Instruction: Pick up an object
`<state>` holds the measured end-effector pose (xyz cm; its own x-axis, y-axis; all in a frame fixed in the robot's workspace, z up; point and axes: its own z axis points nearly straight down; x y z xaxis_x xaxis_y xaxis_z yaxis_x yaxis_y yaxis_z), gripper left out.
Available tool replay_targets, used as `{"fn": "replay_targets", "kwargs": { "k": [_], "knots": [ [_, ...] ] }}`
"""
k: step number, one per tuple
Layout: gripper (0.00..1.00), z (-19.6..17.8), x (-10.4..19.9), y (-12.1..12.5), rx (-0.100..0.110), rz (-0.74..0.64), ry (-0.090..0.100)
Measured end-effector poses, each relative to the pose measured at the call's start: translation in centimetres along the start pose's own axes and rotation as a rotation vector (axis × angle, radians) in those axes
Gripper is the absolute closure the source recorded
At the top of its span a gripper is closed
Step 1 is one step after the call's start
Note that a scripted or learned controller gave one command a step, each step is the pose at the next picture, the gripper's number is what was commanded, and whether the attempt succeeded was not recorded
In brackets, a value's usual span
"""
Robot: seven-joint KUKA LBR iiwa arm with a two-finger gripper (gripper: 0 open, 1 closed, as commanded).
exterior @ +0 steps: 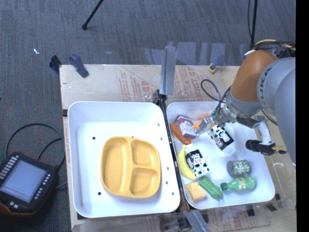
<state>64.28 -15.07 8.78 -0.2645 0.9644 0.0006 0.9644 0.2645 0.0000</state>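
pincer [208,123]: sat low in the right bin [266,178], over the far-left clutter; fingers too small and blurred, so grip state could not be told; nothing seen between them.
purple packet [186,127]: just left of the pincer, touching or nearly so. Likely target. Judged light, crinkly soft pouch, slippery film; best pinched across its narrow width, near the middle.
orange piece [179,134]: under and left of the purple packet, partly hidden; probably a carrot-like toy, stiff and smooth. Hard to reach without nudging the packet.
cow-print carton, upper [221,137]: just right of and slightly nearer than the pincer. Looked like a small box, light, stiff, flat sides good for a grip across the short faces.
cow-print carton, lower [197,162]: nearer than the pincer, leaning on the banana [183,161]. Same handling guess.
banana: near-left of the pincer, along the bin wall; curved, smooth, could roll out of a pinch.
green can [238,167]: near-right, lying on its side; rigid, round, prone to rolling.
green bottle [238,184]: further toward the near edge, on its side; slick plastic, take at the body.
green vegetable toy [210,187] and yellow sponge block [196,192]: near corner, well apart from the pincer; the block judged soft and easy.
yellow tray [130,166]: in the left bin [84,129], well left of the pincer; wide, stiff, poor pinch target except at the rim.
table [116,83]: carried both bins.
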Motion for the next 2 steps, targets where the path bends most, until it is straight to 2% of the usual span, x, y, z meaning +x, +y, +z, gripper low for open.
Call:
{"fn": "replay_targets", "kwargs": {
  "k": [1, 2],
  "knots": [
    [0.00, 0.0, -3.7, -6.3, 0.000, -0.074, 0.001],
    [0.00, -2.3, -3.9, -8.1, 0.003, -0.200, 0.003]
  ]
}}
